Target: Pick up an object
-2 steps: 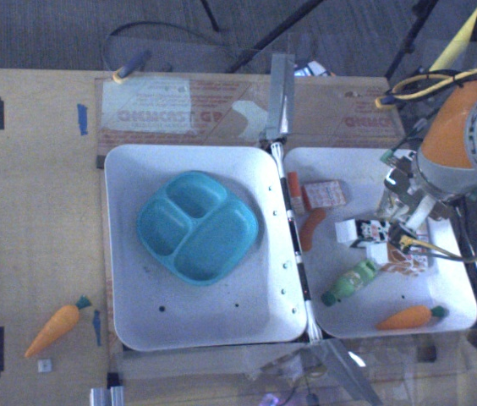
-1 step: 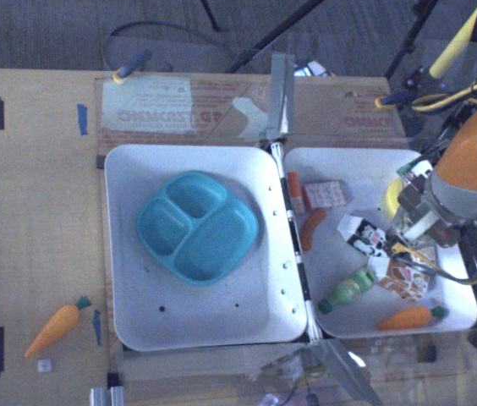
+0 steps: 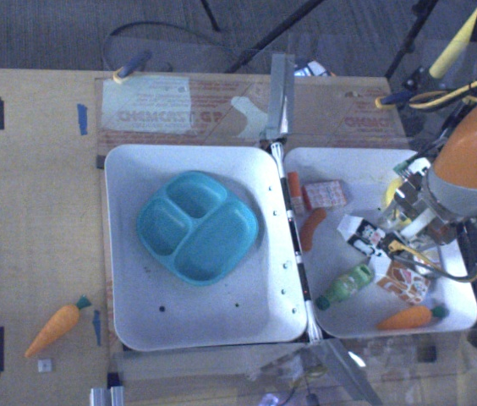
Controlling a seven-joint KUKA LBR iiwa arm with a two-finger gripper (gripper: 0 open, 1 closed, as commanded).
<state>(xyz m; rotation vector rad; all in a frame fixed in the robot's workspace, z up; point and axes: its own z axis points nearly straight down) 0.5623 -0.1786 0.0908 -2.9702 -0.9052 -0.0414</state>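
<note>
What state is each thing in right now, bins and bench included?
blue divided plate: flat in left bin, compartments bare
green bottle: on its side, right bin
carrot in right bin: lying flat near front wall
carrot on bench: lying outside the bins
red box: flat
gripper: low over right bin

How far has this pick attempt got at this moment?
Done: the arm has reached into the right bin, its gripper low beside the black-and-white packet. In hand: nothing visibly held. Left: grasping and lifting; the green bottle, orange carrot and red box all lie on the bin floor.
</note>
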